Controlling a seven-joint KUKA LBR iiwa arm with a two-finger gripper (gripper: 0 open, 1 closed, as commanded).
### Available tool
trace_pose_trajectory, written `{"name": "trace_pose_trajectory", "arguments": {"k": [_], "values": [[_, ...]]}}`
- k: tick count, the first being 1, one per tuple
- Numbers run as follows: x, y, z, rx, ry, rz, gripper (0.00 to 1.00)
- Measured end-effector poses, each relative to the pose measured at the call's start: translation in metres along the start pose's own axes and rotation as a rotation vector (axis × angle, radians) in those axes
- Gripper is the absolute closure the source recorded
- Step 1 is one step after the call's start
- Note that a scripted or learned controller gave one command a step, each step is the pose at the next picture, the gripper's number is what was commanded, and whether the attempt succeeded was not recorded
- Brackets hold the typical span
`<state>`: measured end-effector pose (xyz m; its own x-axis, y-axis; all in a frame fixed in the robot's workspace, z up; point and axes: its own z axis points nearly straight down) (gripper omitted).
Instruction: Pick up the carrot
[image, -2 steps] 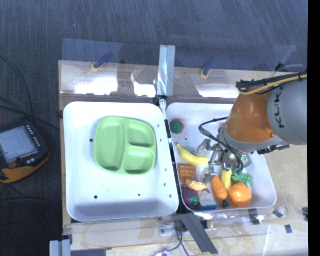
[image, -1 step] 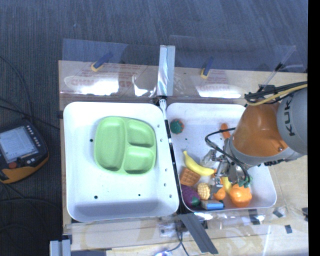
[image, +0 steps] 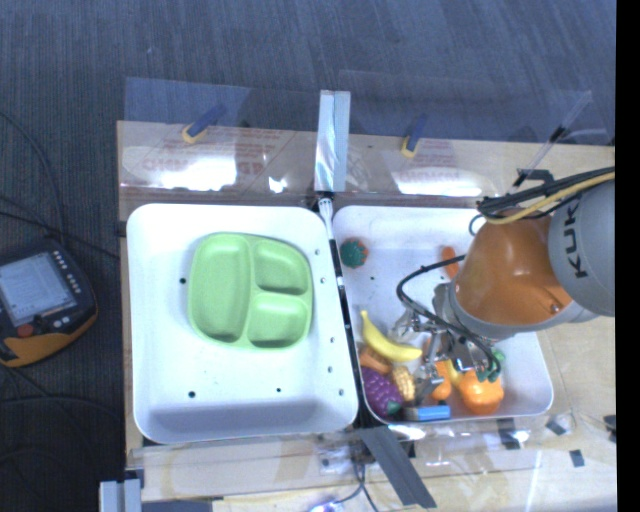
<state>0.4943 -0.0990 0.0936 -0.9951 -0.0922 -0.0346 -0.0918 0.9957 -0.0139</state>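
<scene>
Bench bears two white bins (image: 140, 330); gripper (image: 445, 352) low in right bin over toy carrot (image: 437, 372), beside banana (image: 385, 343). Finger state unreadable.

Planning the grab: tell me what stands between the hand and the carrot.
Nothing visible does. The hand hangs over the toy pile in the right bin, right beside the orange, green-topped piece that looks like the carrot. The banana and corn crowd the hand's other side, and the arm hides part of the pile.
</scene>
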Motion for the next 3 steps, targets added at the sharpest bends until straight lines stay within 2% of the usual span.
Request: {"name": "trace_pose_trajectory", "arguments": {"k": [1,2,3], "values": [[0.000,0.000,-0.010,0.000,0.006,0.000,1.00],[-0.008,-0.042,-0.147,-0.008,0.018,-0.094,1.00],[-0.017,-0.099,-0.247,-0.011,0.023,-0.210,1.00]]}}
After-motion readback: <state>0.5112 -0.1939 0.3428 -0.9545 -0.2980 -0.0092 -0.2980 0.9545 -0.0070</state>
